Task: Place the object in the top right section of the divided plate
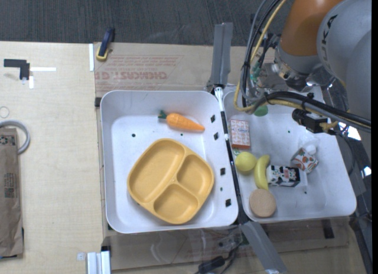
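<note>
Mirrored "CHEMCAST GP" on brown sheet

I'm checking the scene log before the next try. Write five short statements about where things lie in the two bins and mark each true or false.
1. The carrot lies in the left bin, outside the divided plate. True.
2. The divided plate holds a banana in its largest section. False: all three sections are bare; the banana lies in the right bin.
3. A yellow-green round fruit sits right beside the banana. True.
4. The round tan cookie-like item is at the far end of the right bin. False: it lies by the near rim, below the banana.
5. The divided plate is blue. False: it is yellow-orange.
</note>
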`<state>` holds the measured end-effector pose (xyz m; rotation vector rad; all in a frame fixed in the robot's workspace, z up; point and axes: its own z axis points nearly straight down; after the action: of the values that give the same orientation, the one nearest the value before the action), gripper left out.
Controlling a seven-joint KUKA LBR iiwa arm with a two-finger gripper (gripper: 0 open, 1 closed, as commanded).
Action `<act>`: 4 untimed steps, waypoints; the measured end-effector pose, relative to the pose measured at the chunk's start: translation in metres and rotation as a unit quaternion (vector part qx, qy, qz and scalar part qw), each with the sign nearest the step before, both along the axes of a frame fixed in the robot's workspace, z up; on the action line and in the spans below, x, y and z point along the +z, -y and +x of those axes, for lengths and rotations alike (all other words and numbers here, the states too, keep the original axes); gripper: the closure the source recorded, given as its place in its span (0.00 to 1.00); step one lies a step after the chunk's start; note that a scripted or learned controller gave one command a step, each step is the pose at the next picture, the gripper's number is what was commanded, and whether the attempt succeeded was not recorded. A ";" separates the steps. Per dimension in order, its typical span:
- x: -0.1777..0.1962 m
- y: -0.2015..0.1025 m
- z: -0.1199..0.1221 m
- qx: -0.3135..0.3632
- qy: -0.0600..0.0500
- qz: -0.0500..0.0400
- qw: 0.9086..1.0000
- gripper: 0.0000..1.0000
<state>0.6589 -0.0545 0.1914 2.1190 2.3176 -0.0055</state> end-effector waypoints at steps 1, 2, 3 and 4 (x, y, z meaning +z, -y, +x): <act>0.000 -0.050 -0.033 0.055 0.000 0.001 0.998 1.00; 0.000 -0.125 -0.056 0.143 0.000 0.001 0.990 1.00; -0.077 -0.194 -0.065 -0.004 0.006 0.004 1.000 1.00; -0.091 -0.256 -0.141 -0.035 0.013 0.006 0.999 1.00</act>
<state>0.5184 0.2013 0.1008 2.1904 2.2341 0.0363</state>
